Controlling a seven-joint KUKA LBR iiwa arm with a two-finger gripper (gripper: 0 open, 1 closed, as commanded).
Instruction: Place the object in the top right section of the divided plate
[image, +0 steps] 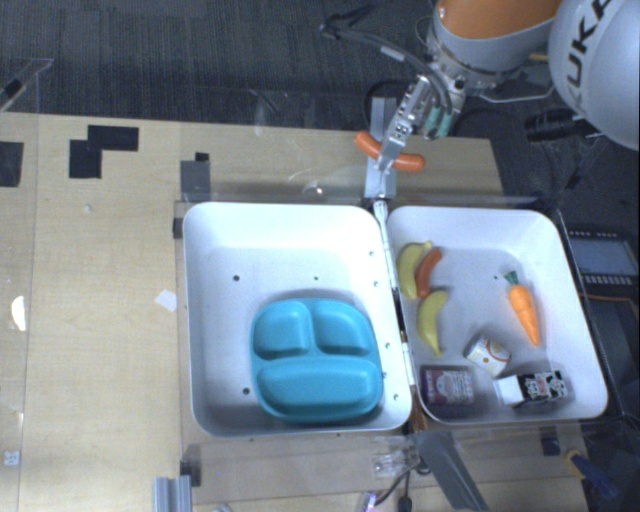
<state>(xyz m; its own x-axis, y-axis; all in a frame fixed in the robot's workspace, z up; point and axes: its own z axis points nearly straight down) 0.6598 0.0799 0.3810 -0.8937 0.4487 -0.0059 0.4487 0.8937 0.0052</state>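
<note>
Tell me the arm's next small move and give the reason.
Probably carry left and toward the camera to the blue divided plate. The gripper hangs above the bins' far edge with an orange sausage-like object seemingly between its fingers, and the plate's top right section lies well away.

Illumination: even, moderately bright overhead light, cool in tone. Left bin (285, 225): white floor evenly lit, soft grey shadow along its near and left walls. Divided plate (316, 358): faint sheen on the blue surface, dark soft-edged shadow beneath its rim. Bench (120, 300): a small glare spot near the bins' far edge, pale reflections on the clear sheet at left. Sharpness: moderate; fine detail soft, arm (590, 50) at the top corner slightly blurred. Background floor dim.
</note>
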